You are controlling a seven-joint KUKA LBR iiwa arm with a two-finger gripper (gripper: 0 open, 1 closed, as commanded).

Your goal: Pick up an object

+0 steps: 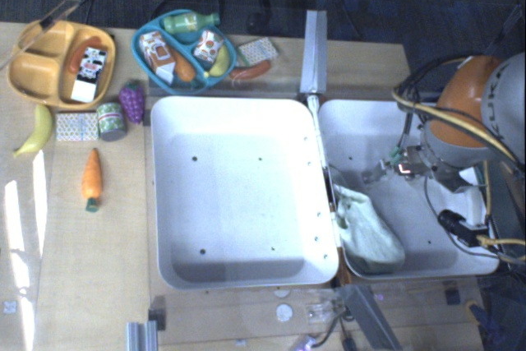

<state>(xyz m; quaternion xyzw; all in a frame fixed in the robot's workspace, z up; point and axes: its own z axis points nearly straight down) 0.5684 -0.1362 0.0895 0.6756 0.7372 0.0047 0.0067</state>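
1. Inside the right bin (427,255), at its near-left corner, I see a pale cloth (366,228), long axis running far-left to near-right.
2. Gripper (393,168) hovers beyond it; jaw state unreadable.

The grey arm (501,107) came in from three o'clock, its orange band (462,107) showing above the wrist, with dark and yellowish cables looped around it. The wrist leaned toward nine o'clock. The gripper (386,170) pointed toward nine o'clock as well, low and small in the view, with a reddish light on its body; its fingertips were too blurred to read.
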